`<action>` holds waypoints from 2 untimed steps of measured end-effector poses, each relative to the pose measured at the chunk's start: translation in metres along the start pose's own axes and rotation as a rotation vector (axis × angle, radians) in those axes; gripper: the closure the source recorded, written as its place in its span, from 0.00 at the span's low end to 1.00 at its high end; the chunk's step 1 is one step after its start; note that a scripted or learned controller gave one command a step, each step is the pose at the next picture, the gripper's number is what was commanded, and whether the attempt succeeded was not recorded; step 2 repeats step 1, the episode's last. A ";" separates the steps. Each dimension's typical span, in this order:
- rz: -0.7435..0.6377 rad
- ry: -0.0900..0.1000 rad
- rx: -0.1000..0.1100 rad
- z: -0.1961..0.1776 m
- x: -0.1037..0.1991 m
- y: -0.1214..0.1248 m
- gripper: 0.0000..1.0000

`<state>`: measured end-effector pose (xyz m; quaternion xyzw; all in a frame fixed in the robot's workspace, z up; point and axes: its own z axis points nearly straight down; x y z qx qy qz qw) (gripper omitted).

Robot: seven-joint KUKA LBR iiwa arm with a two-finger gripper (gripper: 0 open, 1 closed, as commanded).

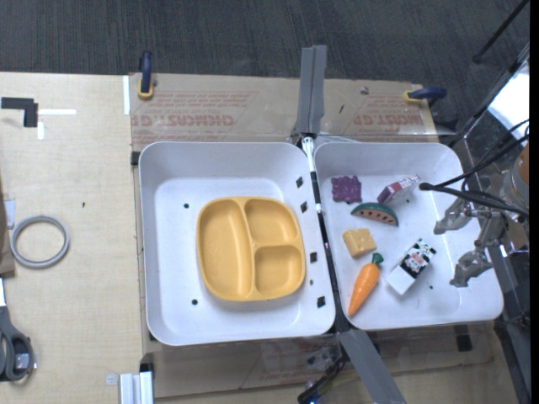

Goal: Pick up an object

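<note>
While the pincer [466,244] hangs over the right-hand edge of the right bin [438,310], its two metal fingers [453,219] stand apart with nothing between them, so it looks open and has hold of nothing. The nearest thing to it is the small white carton with black patches [411,266], lying just to the left of the fingers in the middle right of the frame; its long axis runs on a slant, from lower left up to upper right, so I would judge that the fingers need to close across its narrow sides. Further left lie the carrot [365,286], pointing down and left, and the yellow cheese block [360,242]; above them sit the watermelon slice [376,214], the purple grapes [345,188] and a small pink-and-white packet [397,191] toward the upper part of that bin. All of them are apart from the pincer. The left bin [168,310] carries a yellow divided plate [250,248], well away. A short move left and down would, I think, bring it over the carton.
</note>
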<state>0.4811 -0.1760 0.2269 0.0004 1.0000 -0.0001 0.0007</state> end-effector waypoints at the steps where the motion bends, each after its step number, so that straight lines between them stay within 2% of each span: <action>1: 0.320 0.002 0.000 0.114 -0.015 0.061 0.00; 2: 0.320 0.002 0.000 0.114 -0.015 0.061 0.00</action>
